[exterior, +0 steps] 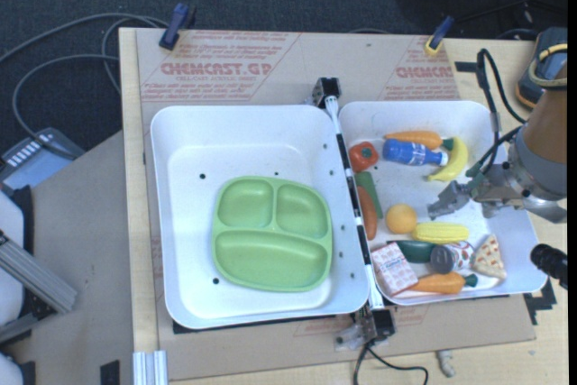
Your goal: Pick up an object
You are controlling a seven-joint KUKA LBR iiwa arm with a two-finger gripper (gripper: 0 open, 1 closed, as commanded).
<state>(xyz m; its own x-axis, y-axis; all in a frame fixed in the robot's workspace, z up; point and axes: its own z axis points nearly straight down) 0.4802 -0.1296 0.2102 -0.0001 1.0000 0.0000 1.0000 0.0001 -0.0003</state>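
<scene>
A carrot and pizza slice are lying nearest in the right bin; the gripper is hovering spread, pinching nothing, just above the corn, with the banana lying beyond

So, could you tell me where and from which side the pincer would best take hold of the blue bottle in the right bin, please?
Probably across the middle of the blue bottle, coming straight down from above. It lies on its side, long axis left to right in the view, so its narrow width suits the pincer. A carrot lies close behind and a banana curves round its right end, so end grips look crowded.
</scene>
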